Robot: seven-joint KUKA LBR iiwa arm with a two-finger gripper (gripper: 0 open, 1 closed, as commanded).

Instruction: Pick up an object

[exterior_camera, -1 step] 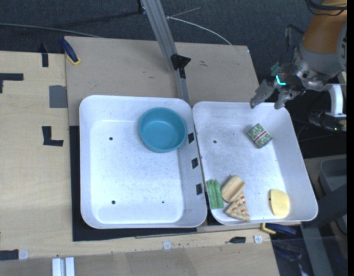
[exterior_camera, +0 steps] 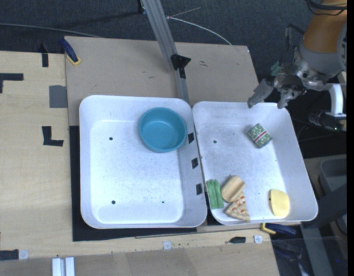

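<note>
A blue bowl (exterior_camera: pixel 162 130) sits upright in the left bin (exterior_camera: pixel 96 171), near its far right corner. In the right bin (exterior_camera: pixel 297 171), a small green-and-white patterned block (exterior_camera: pixel 260 135) lies tilted toward the far side, well apart from the rest. Along the near edge lie a green stick (exterior_camera: pixel 214 193) against the left wall, a tan bread-like piece (exterior_camera: pixel 233 187) just beside it, a pizza slice (exterior_camera: pixel 238 208) touching or nearly touching that, and a yellow piece (exterior_camera: pixel 279 203), perhaps a lemon, toward the right corner.
</note>
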